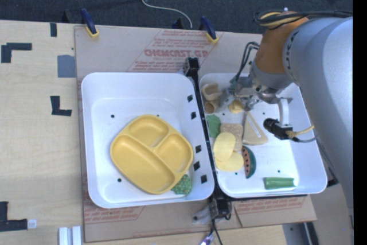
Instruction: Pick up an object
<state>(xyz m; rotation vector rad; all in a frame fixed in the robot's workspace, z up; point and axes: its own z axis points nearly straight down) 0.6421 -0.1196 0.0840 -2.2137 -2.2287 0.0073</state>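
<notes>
Two white bins (92, 123) sitting on cardboard sheet (166, 49) over wood bench (34, 140); gripper (243, 101) hanging low over right bin, grip state unclear.

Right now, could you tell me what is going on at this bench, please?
The grey robot arm reaches in from the right over the right bin, its gripper low over the toy food heaped near the bin's far left corner, by a small tan cup. Whether it has gripped anything cannot be told. A watermelon slice and a green piece lie nearer the front. In the left bin rests a yellow divided tray with a green lump beside it.
</notes>
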